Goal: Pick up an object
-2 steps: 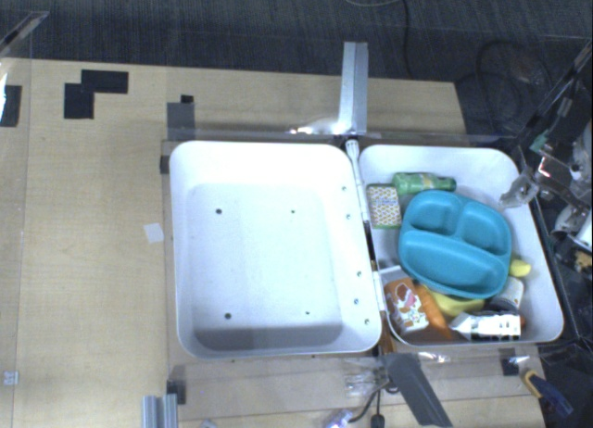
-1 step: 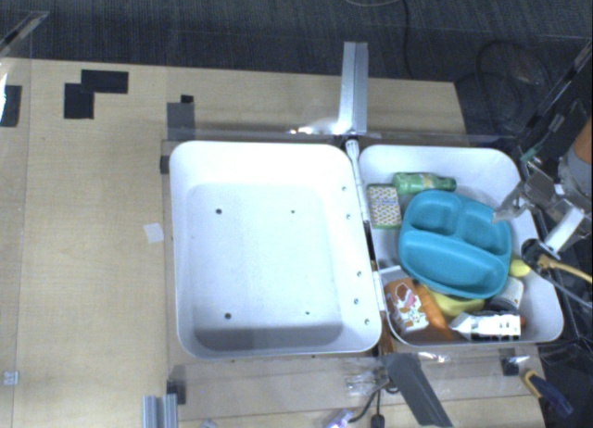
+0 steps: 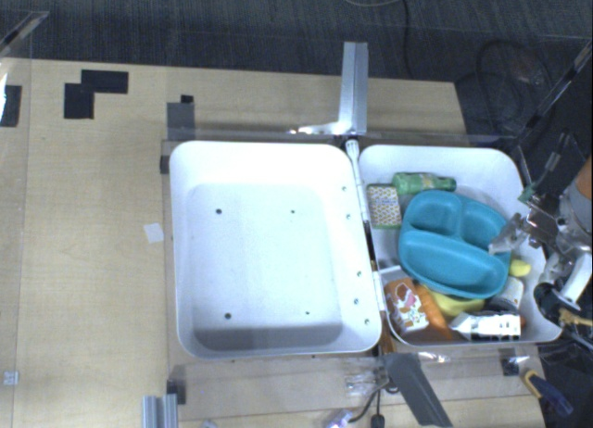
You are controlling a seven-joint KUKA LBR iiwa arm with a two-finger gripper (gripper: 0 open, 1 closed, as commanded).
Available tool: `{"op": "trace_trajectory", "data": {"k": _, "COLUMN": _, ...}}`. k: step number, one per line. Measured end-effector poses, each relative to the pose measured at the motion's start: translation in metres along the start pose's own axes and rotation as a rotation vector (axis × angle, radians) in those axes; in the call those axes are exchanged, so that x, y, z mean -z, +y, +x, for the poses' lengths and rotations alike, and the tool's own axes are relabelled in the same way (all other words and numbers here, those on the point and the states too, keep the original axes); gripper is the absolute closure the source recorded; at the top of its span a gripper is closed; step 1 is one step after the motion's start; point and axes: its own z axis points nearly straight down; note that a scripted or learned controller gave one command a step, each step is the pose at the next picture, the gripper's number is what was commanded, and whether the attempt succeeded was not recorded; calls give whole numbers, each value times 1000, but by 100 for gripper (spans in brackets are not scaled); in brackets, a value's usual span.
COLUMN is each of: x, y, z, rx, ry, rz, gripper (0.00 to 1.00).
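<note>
Nearest the lens, along the lower edge of the right bin (image 3: 508, 159), lie a white box (image 3: 489, 326), an orange packet (image 3: 410, 307) and something yellow (image 3: 454, 304), half buried. Over them leans a blue tray (image 3: 451, 243), propped on the pile because the bin is crowded; a green bottle (image 3: 423, 182) and a mesh pad (image 3: 383, 206) sit behind it. The left bin (image 3: 264, 245) is bare. At the frame's right the claw (image 3: 519, 232) hangs by the tray's rim, perhaps touching it. Whether it is wide or narrow I cannot tell; the arm is cut off.
</note>
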Motion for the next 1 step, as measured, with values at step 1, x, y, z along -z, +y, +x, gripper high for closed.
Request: {"op": "trace_trajectory", "data": {"k": 1, "x": -42, "y": 87, "z": 51, "rx": -152, "ry": -1, "rz": 0, "gripper": 0}}
